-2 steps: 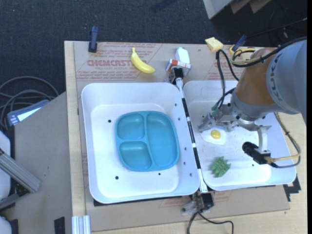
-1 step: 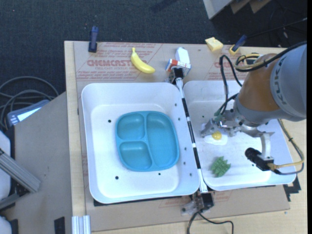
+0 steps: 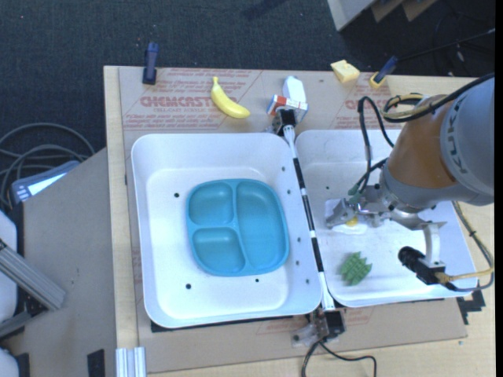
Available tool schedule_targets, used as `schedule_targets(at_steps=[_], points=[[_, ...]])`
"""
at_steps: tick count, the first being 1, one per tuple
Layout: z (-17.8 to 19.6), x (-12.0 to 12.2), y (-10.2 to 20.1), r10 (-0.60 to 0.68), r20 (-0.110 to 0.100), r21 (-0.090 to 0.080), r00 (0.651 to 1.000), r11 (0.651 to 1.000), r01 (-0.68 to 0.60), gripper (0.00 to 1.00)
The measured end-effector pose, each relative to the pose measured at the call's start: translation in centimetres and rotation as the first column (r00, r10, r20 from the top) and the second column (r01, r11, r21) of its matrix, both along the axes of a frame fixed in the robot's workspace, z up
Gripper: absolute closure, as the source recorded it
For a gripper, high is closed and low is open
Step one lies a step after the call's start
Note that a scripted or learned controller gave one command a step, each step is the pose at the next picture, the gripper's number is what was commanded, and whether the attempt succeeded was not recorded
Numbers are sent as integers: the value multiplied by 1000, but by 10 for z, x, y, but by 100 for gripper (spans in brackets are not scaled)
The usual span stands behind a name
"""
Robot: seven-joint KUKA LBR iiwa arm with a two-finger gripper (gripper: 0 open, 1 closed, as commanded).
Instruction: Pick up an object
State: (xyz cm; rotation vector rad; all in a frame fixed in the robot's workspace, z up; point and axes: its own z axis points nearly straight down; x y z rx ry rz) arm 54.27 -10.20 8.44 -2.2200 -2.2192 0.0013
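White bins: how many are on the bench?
2. The left bin holds a blue plate; the right bin holds a green toy, under the arm.

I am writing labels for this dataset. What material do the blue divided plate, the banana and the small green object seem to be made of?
Blue divided plate: probably plastic, smooth, even colour, soft sheen. Banana: likely a plastic toy, uniform glossy yellow without marks. Small green object: bumpy, matte surface; perhaps plastic or rubber, too small to tell.
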Motion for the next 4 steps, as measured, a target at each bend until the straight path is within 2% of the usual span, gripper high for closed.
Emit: schedule_targets(at_steps=[1,2,3,4], points=[[2,29,-12,0,4,-2,1000,1000,0,0],[0,12,9,1,0,0,1000,1000,-1,0],[13,14,7,-2,10,-5,1000,1000,2,100],[11,13,7,-1,5,-4,1000,1000,1,0]])
